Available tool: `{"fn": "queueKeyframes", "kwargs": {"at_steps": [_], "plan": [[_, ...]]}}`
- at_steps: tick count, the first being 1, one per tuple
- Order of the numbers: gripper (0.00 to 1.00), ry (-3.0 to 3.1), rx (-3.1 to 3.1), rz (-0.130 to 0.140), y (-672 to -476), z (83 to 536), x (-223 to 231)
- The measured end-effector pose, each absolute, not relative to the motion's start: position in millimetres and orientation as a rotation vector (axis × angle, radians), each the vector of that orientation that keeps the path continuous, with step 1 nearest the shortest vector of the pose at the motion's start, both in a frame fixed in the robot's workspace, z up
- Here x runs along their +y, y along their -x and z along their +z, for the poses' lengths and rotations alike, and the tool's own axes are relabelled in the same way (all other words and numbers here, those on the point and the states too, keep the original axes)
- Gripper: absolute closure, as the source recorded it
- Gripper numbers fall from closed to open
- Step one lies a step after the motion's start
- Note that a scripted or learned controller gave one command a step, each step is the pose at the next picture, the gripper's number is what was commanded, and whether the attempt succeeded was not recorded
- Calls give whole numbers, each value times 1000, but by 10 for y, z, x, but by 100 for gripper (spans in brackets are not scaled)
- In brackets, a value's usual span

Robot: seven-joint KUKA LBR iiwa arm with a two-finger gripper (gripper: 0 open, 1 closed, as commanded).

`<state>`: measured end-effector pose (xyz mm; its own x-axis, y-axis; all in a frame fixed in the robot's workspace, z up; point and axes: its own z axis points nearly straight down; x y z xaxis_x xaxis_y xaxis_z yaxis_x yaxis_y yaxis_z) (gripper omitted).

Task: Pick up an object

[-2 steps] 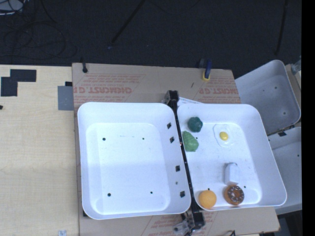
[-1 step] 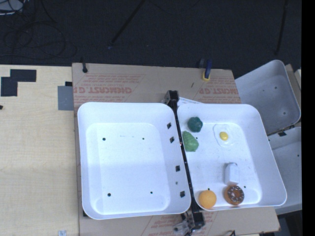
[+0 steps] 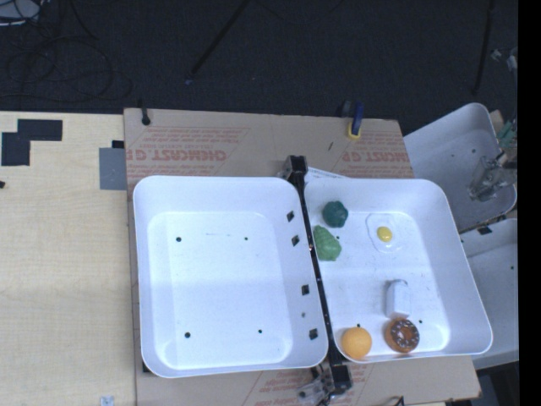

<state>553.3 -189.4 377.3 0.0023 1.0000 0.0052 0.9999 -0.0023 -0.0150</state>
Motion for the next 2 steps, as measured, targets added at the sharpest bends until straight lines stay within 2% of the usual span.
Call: {"fn": "queueKeyframes", "kwargs": {"at_steps": [1, 2], "plan": [[100, 2206, -2215, 11, -5257, 2761, -1296], [0, 2221, -2218, 3, -5278, 2824, -1336]]}}
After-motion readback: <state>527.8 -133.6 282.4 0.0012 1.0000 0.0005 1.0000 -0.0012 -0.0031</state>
